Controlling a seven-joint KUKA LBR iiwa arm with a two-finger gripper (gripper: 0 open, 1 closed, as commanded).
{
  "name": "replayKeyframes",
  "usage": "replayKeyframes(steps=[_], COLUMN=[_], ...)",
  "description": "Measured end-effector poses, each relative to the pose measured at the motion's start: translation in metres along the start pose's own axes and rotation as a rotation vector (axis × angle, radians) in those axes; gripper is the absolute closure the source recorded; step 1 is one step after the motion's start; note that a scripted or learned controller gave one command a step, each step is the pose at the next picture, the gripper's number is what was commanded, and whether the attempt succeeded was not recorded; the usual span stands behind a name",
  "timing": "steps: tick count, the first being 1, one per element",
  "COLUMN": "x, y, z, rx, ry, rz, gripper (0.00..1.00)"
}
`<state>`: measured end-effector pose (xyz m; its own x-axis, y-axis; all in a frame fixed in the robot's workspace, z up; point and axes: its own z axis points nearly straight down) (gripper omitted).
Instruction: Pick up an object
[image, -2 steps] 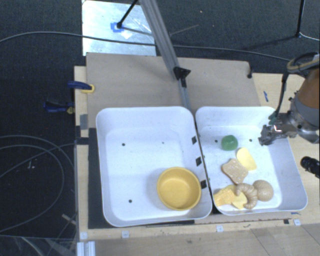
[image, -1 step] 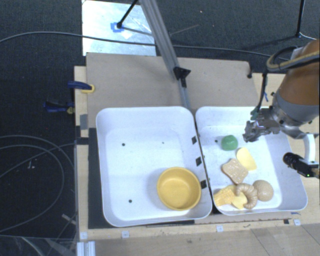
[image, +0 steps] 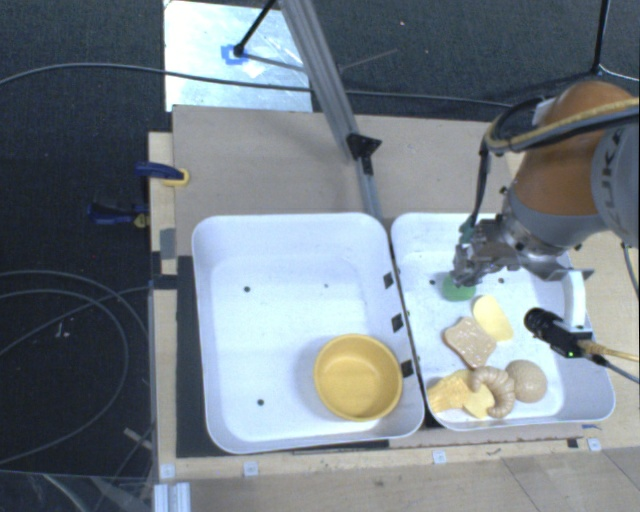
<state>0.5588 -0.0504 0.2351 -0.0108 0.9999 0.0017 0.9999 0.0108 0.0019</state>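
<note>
Tool (image: 466, 272) down on green object (image: 458, 291), right bin (image: 590, 400); finger state unclear.

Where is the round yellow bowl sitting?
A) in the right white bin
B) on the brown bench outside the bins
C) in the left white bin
C: the round yellow bowl sits near the front right corner of the left white bin, apart from the food-shaped toys in the right white bin.
</note>
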Motion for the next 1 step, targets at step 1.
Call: replayKeyframes(steps=[1], x=[0.0429], y=[0.0103], z=[-0.0015], rx=[-0.001], ry=[0.000], rz=[0.000], gripper=[1.00])
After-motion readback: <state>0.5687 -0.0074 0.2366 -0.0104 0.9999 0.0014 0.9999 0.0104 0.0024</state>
